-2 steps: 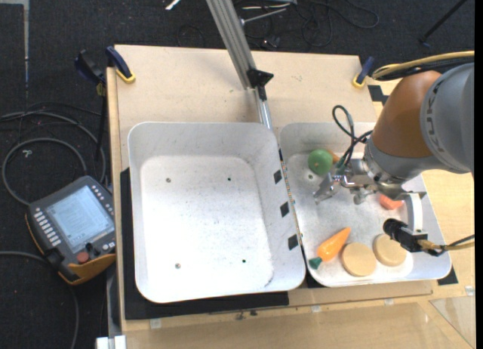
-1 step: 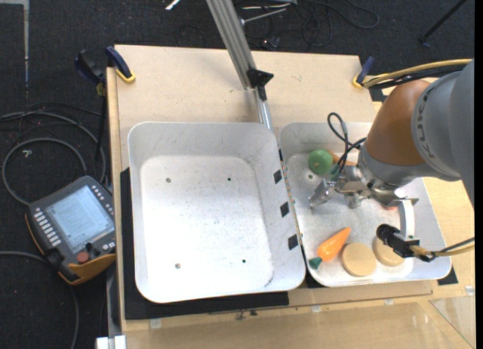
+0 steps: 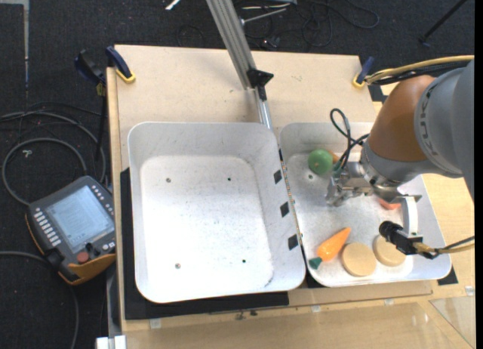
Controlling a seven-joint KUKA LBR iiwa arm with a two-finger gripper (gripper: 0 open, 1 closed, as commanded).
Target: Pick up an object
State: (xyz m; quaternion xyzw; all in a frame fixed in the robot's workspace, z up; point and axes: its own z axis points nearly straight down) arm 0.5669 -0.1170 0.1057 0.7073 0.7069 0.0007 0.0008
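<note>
My gripper (image 3: 337, 193) hangs low over the middle of the right bin (image 3: 302, 137), with the grey arm and its orange band reaching in from the right. A green ball (image 3: 320, 161) lies just up and left of the gripper, apart from it. An orange carrot (image 3: 333, 243) lies below the gripper near the bin's front. Two tan round discs (image 3: 359, 258) (image 3: 388, 253) sit at the front right. A small red thing (image 3: 390, 204) peeks out under the wrist, mostly hidden.
The left bin (image 3: 151, 143) lies beside the right one, their rims overlapping in the middle. A metal pole (image 3: 230, 26) slants down from the top to the bench's back. A teach pendant (image 3: 72, 227) lies on the floor at left.
</note>
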